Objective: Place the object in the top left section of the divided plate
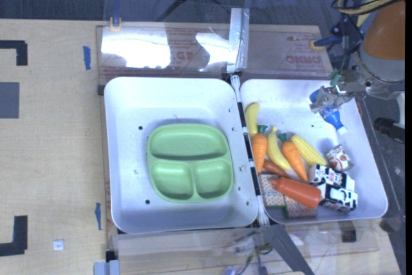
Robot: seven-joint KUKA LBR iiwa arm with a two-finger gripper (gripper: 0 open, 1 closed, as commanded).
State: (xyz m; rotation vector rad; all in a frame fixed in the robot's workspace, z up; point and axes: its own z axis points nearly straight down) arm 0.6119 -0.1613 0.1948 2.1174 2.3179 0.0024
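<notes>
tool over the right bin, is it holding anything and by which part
Cannot be told. The tool hangs over the right bin with something blue just below it, but a grip isn't visible.

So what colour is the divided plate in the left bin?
Light green, plain and unpatterned; the divided plate shows best in the camera view, inside the white left bin.

The wooden bench (45,158) bears the left bin (122,138) and right bin (367,196), touching side by side.

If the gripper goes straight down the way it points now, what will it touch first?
Probably the bare white floor of the right bin. The gripper hangs over its upper right part, pointing down, apart from the toy food pile. Its height is unclear from this view.
</notes>
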